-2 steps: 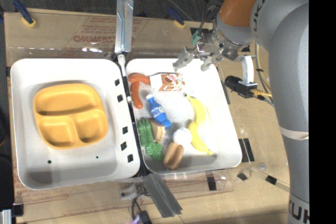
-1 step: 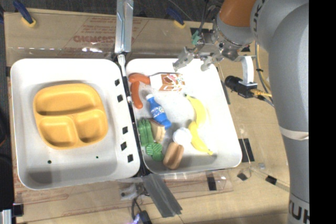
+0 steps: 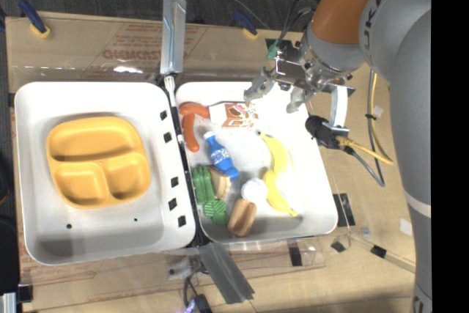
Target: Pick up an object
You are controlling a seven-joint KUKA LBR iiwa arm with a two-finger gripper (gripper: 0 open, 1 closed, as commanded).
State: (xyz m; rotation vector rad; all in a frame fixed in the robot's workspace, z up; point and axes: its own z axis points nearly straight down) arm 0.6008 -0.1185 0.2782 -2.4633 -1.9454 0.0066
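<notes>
Centrally, the right bin (image 3: 322, 187) holds toy foods: a banana (image 3: 274, 171), a blue bottle (image 3: 220, 155), a red sausage (image 3: 190, 122), a bread roll (image 3: 242, 215), green pieces (image 3: 207, 192); the gripper (image 3: 277, 94), fingers spread and pinching nothing, hangs over its upper edge, near a small printed packet (image 3: 238, 114); the left bin (image 3: 29, 157) holds a yellow divided tray (image 3: 97, 160).

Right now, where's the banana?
The banana lies in the right bin, toward its right side, beside the blue bottle and a white ball, below the gripper.
</notes>
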